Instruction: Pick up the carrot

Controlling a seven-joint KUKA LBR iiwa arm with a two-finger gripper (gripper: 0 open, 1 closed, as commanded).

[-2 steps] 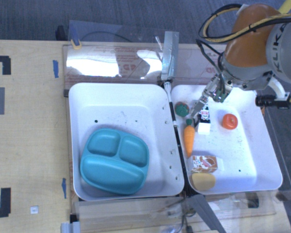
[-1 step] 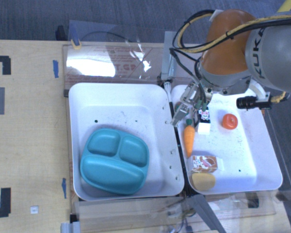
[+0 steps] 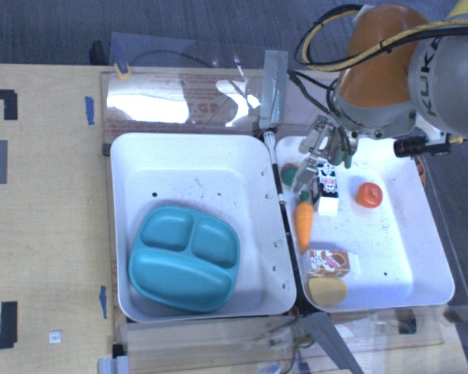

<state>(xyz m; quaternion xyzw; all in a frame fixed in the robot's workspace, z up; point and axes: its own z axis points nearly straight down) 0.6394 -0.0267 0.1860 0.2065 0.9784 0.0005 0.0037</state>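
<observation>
Floor (image 3: 179, 6): dark grey-blue, carpet-like, running along the top and down the right side.
Bench (image 3: 43, 209): pale wood top at left, with black corner marks and short strips of blue tape.
Clear sheet (image 3: 179, 100): shiny plastic lying behind the left bin, catching glare.
Left bin (image 3: 140, 150): shallow, white, speckled with a few dark dots — touching the right bin along a shared middle edge.
Right bin (image 3: 417, 240): white, shallow, brightly lit at its far end.
Arm (image 3: 444, 76): grey body with an orange band above the wrist, reaching in from the right over the far end of the right bin; black and yellow cables loop above it.
Blue plate (image 3: 189, 259): teal, three compartments, resting in the near part of the left bin.
Gripper (image 3: 321, 156): hanging over the far-left part of the right bin, angled down toward the middle edge — whether its fingers are spread or pressed together I cannot tell.
Carrot (image 3: 304, 220): orange with a green top, lying lengthwise against the left wall of the right bin, just below the gripper, green end toward it.
Snack packet (image 3: 328, 262): red and white, just past the carrot's tip.
Yellow round item (image 3: 327, 290): near corner, touching the packet.
Red item (image 3: 369, 195): small, round, well right of the carrot.
Black-and-white block (image 3: 327, 187): small, just beside the carrot's top.
</observation>
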